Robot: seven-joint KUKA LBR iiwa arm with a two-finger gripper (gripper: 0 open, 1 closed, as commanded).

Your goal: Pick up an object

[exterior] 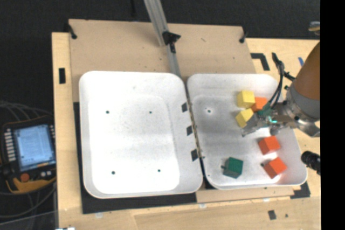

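The right bin (pixel 215 180) holds several small blocks. Two yellow blocks sit near its back, one (pixel 246 98) behind the other (pixel 243 117). An orange block (pixel 261 103) lies beside them, partly hidden by the arm. Two red-orange blocks (pixel 268 144) (pixel 275 167) sit toward the front right, and a green block (pixel 233 167) sits at the front middle. My gripper (pixel 257 122) hangs low over the right bin, its tip right next to the lower yellow block. No block is visibly held.
The left bin (pixel 86 116) lies beside the right one, with a row of clips (pixel 190 129) between them. A slanted metal pole (pixel 153 2) rises behind the bins. A hand-held screen (pixel 29 148) sits off the bench at the left.
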